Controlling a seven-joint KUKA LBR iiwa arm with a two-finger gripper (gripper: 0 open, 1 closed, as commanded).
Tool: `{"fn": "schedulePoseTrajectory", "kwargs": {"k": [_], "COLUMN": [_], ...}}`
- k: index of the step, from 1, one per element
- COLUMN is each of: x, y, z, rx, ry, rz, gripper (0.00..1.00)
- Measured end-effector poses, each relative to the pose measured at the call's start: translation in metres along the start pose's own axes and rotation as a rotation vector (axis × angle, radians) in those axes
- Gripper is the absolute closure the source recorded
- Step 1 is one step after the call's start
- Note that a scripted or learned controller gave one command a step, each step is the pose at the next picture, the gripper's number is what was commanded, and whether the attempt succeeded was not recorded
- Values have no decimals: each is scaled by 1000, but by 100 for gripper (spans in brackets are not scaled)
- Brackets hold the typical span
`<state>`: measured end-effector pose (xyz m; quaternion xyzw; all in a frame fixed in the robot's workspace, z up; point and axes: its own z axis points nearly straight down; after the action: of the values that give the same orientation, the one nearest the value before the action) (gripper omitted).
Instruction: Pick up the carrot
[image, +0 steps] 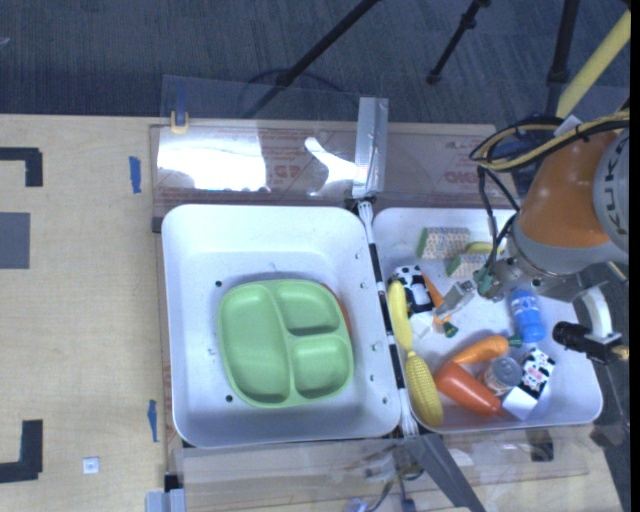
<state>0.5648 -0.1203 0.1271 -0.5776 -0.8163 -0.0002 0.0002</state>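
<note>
The carrot (478, 351), small and orange, lies at a slant in the middle of the right bin (590, 400). A larger orange-red vegetable (466, 388) lies just in front of it. My gripper (461, 294) hangs over the bin's middle, up and to the left of the carrot and apart from it. It is close to a black-and-white toy animal (410, 281). Nothing shows held in it.
The right bin also holds a banana (398, 308) and corn cob (423, 386) along its left wall, a blue bottle (527, 318), a silver can (503, 373), a black-and-white block (537, 372) and a speckled sponge (444, 240). A green divided plate (288, 342) lies in the left bin (190, 250).
</note>
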Motion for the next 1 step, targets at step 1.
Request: {"fn": "schedulePoseTrajectory", "kwargs": {"k": [1], "x": [-5], "y": [-58], "z": [-38], "rx": [0], "ry": [0], "rz": [-77], "gripper": [0]}}
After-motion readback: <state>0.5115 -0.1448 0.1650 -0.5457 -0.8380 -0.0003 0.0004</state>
